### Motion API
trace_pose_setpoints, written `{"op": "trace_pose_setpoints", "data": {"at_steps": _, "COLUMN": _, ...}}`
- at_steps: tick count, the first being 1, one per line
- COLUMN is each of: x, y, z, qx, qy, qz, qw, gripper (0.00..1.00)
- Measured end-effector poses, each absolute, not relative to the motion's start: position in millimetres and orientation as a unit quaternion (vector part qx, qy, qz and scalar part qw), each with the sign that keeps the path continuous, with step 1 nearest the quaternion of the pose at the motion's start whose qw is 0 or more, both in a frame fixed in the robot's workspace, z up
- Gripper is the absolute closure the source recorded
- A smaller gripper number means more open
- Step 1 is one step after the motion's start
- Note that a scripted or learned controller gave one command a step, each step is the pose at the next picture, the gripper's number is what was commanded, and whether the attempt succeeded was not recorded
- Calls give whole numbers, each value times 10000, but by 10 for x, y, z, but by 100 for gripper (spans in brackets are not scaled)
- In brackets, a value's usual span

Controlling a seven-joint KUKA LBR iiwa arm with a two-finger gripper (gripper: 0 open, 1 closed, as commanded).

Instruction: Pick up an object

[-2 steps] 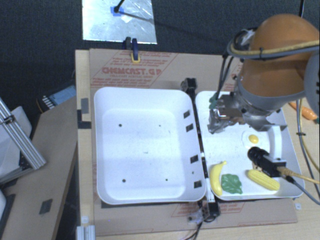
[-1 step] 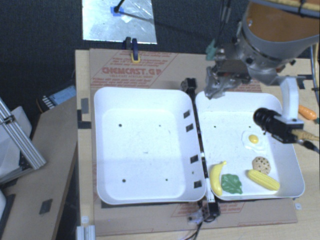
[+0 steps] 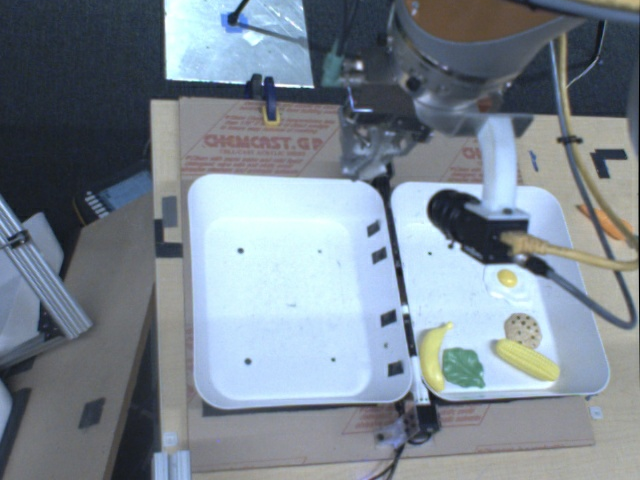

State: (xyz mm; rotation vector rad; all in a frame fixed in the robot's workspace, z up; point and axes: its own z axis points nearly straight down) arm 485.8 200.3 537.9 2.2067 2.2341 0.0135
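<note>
Arm: the grey robot arm with an orange band [image 3: 480, 13] comes in from the upper right, its wrist above the far side of the bins.
Gripper: the 2-finger metal gripper [image 3: 373, 168] hangs over the far rim, just where the 2 bins meet.
Grip state: not discernible from this angle; nothing is seen held in it.
Left bin: shallow white plastic bin [image 3: 210, 298], touching the right one along its inner wall.
Right bin: shallow white plastic bin [image 3: 590, 368] holding 5 toy foods, all in its near half.
Egg: white fried egg with a yellow yolk [image 3: 508, 281], farthest back of the 5.
Cookie: round brown speckled cookie [image 3: 522, 328], just in front of the egg.
Corn: yellow corn cob [image 3: 527, 360], lying slantwise just below the cookie.
Banana: curved yellow plastic banana [image 3: 433, 356], against the inner wall.
Leaf: green leafy vegetable piece [image 3: 463, 367], touching the banana's right side.
Gripper to foods: well apart.
Base: brown cardboard sheet with red print [image 3: 262, 140] under both bins.
</note>
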Motion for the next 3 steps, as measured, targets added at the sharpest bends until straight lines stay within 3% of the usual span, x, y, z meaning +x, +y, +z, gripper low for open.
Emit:
{"op": "trace_pose_setpoints", "data": {"at_steps": 1, "x": 4859, "y": 2364, "z": 4656, "qx": 7044, "qy": 7098, "qz": -22, "qw": -11, "gripper": 100}}
{"op": "trace_pose_setpoints", "data": {"at_steps": 2, "x": 4979, "y": 2334, "z": 3094, "qx": 7072, "qy": 7070, "qz": -74, "qw": -24, "gripper": 100}}
{"op": "trace_pose_setpoints", "data": {"at_steps": 3, "x": 5230, "y": 2329, "z": 1465, "qx": 7072, "qy": 7070, "qz": -53, "qw": -19, "gripper": 100}}
